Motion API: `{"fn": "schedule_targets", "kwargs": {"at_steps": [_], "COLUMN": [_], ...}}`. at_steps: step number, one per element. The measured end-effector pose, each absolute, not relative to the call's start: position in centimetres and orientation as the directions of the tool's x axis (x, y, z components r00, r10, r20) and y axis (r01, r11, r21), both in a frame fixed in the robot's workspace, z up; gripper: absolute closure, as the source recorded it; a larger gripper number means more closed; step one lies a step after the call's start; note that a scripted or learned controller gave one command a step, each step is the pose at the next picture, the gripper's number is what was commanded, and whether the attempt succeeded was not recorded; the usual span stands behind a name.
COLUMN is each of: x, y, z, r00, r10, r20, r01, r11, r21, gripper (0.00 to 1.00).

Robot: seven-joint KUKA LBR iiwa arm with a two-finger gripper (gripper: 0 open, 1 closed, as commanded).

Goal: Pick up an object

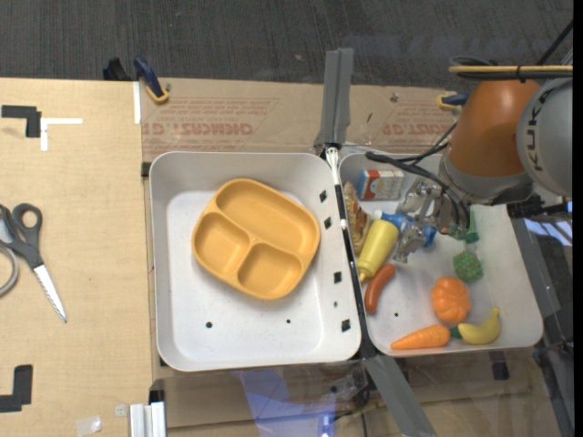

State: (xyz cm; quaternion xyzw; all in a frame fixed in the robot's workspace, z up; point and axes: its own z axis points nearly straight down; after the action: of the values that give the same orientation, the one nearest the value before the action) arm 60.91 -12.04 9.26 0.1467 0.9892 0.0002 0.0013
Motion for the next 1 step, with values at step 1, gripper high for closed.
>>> {"fn": "schedule_targets", "kwargs": {"at_steps": [1], "x": [50.43], "y": [-17.24], "z": [9.2], "r00": [-0.934], "r10": [0.358], "r20": [-0.002], "r01": [0.358], "r11": [0.934], "r21": [0.0], "gripper": [0.0]}}
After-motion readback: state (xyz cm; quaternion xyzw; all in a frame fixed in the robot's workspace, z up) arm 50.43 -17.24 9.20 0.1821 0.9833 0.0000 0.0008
